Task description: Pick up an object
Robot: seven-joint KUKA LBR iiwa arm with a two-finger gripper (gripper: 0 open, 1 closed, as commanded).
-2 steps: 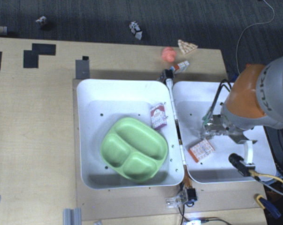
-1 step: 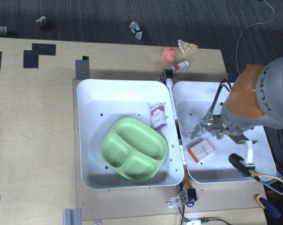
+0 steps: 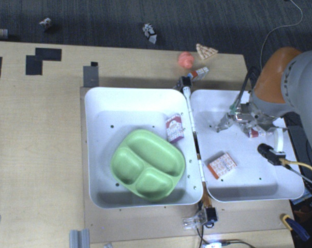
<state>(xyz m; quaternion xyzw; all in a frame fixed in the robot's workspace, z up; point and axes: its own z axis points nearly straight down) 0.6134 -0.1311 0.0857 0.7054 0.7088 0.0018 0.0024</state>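
Observation:
My gripper (image 3: 237, 121) hangs low over the upper right part of the right bin (image 3: 280, 187), under the grey arm with its orange band. A small red and white thing (image 3: 254, 133) peeks out just below the gripper; I cannot tell whether it is held. An orange and white checkered box (image 3: 221, 165) lies in the same bin, to the gripper's lower left. In the left bin (image 3: 99, 138) sit a green divided plate (image 3: 147, 163) and a small red and white packet (image 3: 174, 127) near the right wall.
The two bins meet along a raised rim (image 3: 194, 138). On the bench behind them lie a pink ball (image 3: 186, 60), a wedge-shaped toy (image 3: 206, 51) and a small tube (image 3: 198, 73). Cables run along the right side.

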